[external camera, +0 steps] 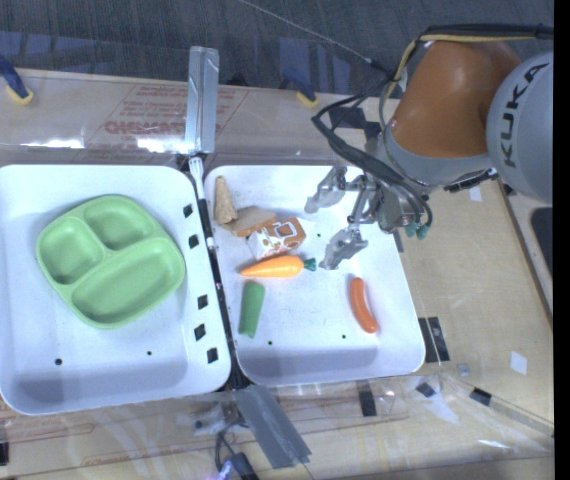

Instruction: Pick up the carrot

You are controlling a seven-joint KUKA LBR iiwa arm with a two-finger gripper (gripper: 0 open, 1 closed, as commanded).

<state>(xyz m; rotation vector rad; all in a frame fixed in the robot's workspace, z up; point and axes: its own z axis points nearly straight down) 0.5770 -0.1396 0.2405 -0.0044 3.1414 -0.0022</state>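
1. The carrot (pixel 272 266) lies in the right bin (pixel 405 343), long axis running left-right, green end toward the hand.
2. The hand (pixel 332 218), fingers spread apart and holding nothing, hovers just up-right of the carrot.

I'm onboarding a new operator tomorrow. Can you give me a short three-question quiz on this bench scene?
1. True or false: the carrot lies in the same bin as the green divided plate.
2. Multiple choice: which item lies nearest the carrot's leafy end? A) the green cucumber-like piece B) the tool C) the sausage
3. Fill in: the tool is holding ____.

Key
1. False: the carrot is in the right bin, the plate in the left bin.
2. B.
3. Nothing: its fingers stand open above the right bin, with the carrot lying beside them.
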